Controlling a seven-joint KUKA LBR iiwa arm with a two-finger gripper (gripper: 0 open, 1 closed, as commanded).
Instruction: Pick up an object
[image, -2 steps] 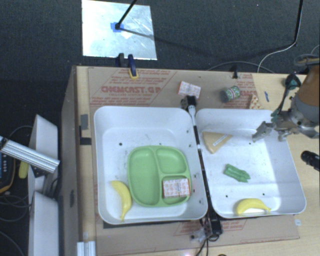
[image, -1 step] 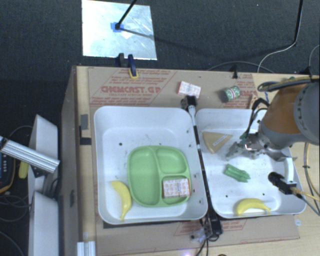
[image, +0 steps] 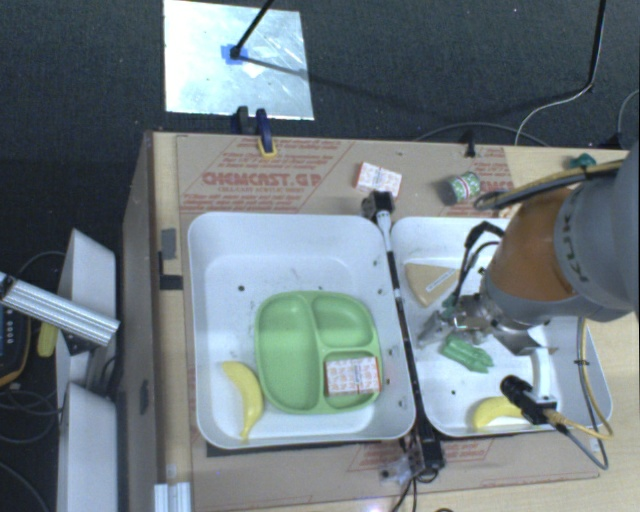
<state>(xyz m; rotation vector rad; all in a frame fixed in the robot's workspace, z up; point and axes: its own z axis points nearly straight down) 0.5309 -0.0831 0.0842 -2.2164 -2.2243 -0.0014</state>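
The arm (image: 560, 250) is reaching in from the right and hanging low over the right bin (image: 430, 410), and its grey bulk with the orange band is hiding a good part of that bin's floor and far wall. The gripper (image: 452, 325) is sitting down by the bin's left half, a tangle of metal and cable, and the fingers are too muddled to say how far apart they are standing or whether anything is lying between them. Just under it a green piece (image: 467, 353) is lying on the white floor, its long axis running from upper left to lower right, the upper end tucked close against the gripper; touching or merely beside, that is hard to call. Behind the gripper a tan wedge (image: 430, 281) is peeking out, partly covered by the wrist. Near the front wall a banana (image: 497, 412) is lying roughly crosswise, with a black part overlapping its right end.

Over in the left bin (image: 215, 300) a green tray (image: 300, 345) is sitting centred, a small printed card (image: 352, 376) resting in its front right compartment. A second banana (image: 245, 394) is curving along the tray's front left edge, long axis running near to far.
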